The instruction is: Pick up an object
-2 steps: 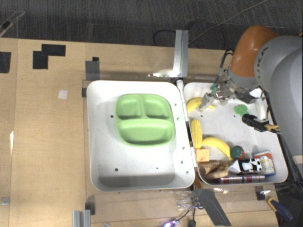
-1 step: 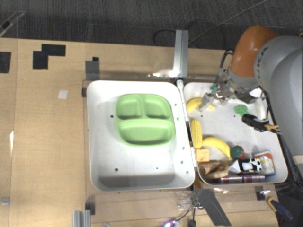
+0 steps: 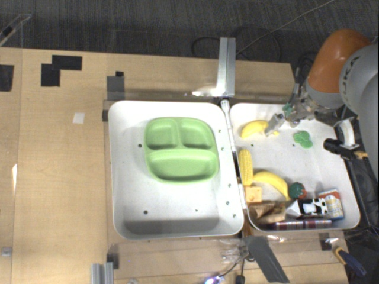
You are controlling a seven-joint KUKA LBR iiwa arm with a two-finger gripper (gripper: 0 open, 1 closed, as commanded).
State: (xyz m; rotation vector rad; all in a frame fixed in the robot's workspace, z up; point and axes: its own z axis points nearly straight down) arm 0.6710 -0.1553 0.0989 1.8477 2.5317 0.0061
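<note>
Lemon [image 3: 254, 129] at the upper left of the right bin [image 3: 331, 176], touching the claw [image 3: 276, 123] of the arm [image 3: 340, 70]; finger spacing cannot be told. Below lie a corn cob [image 3: 244, 165] and banana [image 3: 272, 183]. Left bin [image 3: 124, 176] holds a green divided tray [image 3: 180, 148].

Bright, even overhead light, glare on the white bins [image 3: 124, 176], soft shadows, slight overall blur.
</note>
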